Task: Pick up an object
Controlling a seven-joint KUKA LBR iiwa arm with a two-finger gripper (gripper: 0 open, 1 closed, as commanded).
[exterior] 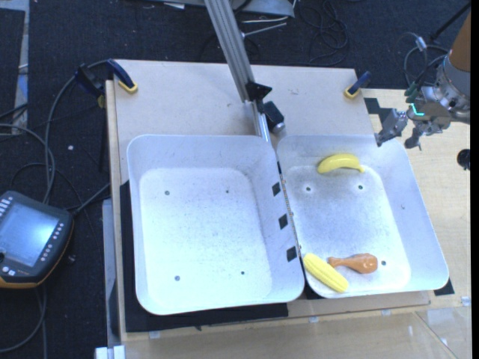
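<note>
Gripper hangs beyond the right bin's far-right corner, fingers spread, holding nothing. Inside, a yellow banana lies crosswise near the far wall; corn cob and brown drumstick touch at the near rim.

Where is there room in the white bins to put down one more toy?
The left bin has a bare floor from wall to wall. In the right bin, the middle is free between the banana at the back and the corn and drumstick, which crowd the front edge.
</note>
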